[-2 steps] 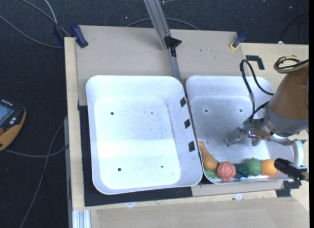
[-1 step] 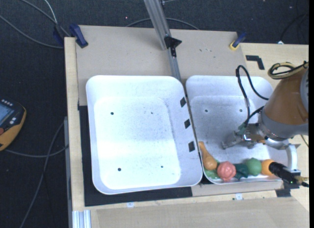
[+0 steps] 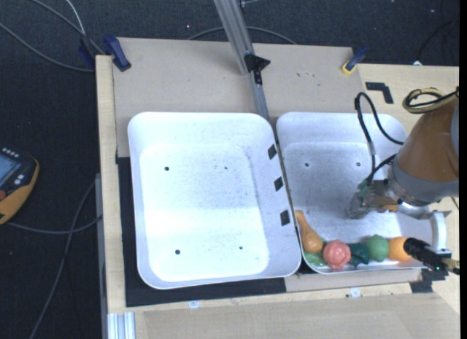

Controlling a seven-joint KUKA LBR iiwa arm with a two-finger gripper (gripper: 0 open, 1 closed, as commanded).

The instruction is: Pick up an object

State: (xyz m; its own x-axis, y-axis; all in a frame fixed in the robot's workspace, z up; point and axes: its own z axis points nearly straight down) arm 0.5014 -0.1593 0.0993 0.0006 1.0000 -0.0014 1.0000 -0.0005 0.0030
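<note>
Nearby, toys [image 3: 354, 251] along bin [image 3: 321, 133] edge

White speckled bins [image 3: 201, 192] on a tan worktop [image 3: 190, 75], and along the right bin's near edge an orange carrot [image 3: 309, 237], a pink ball [image 3: 336, 253], a green ball [image 3: 377, 246], an orange ball [image 3: 398, 248].

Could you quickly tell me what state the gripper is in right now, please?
Gripper: over the right bin, above the toys; open or shut cannot be told.
</note>
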